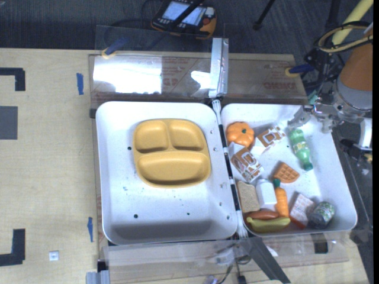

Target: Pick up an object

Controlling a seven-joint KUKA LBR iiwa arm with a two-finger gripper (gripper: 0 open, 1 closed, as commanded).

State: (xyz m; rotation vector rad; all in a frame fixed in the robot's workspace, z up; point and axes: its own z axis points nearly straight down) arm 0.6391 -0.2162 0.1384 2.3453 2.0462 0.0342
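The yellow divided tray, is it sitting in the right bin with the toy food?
No, the yellow divided tray lies alone in the left bin, apart from the toy food.

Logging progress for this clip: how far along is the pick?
Nothing looks picked yet. The toys, such as the orange pumpkin, green bottle and carrot, all lie in the right bin. The gripper sits over that bin's far right corner, with no object seen between its fingers. The approach, grasp and lift are all left.
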